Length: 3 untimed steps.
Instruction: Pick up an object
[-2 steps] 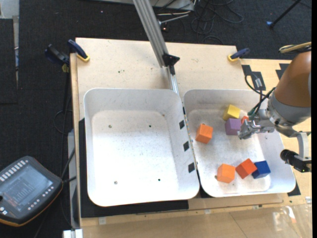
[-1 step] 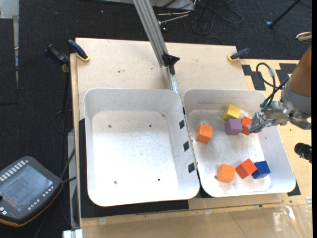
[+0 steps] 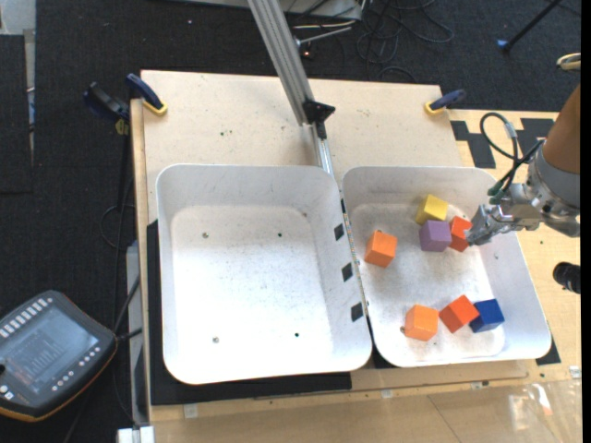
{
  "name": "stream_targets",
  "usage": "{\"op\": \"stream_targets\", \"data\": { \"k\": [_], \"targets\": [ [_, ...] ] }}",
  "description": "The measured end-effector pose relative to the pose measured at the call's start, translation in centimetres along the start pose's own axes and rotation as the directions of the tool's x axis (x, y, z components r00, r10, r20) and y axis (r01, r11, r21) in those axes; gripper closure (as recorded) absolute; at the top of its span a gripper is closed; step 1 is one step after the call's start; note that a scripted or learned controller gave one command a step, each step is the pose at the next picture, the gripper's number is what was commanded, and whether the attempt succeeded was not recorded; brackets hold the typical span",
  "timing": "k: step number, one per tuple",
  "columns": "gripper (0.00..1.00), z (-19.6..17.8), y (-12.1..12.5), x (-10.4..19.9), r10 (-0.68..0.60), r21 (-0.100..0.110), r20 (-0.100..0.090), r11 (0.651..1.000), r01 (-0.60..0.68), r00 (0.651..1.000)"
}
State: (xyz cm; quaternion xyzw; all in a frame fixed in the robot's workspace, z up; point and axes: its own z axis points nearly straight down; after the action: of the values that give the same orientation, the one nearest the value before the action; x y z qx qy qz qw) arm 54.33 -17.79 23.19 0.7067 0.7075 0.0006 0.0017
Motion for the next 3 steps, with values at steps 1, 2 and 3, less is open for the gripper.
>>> {"op": "stream_targets", "data": {
  "k": [1, 2, 3],
  "targets": [
    [1.0, 0.3, 1.7, 4.2, -0.006, 0.001, -0.002, 1.0, 0.006, 1.0],
    [1.0, -0.7, 3.1, 10.0, -0.007, 0.0, -0.003, 1.0, 0.007, 1.0],
    [1.0, -1.4, 5.0, 15.0, -0.007, 0.0, -0.003, 1.0, 0.007, 1.0]
  ]
}}
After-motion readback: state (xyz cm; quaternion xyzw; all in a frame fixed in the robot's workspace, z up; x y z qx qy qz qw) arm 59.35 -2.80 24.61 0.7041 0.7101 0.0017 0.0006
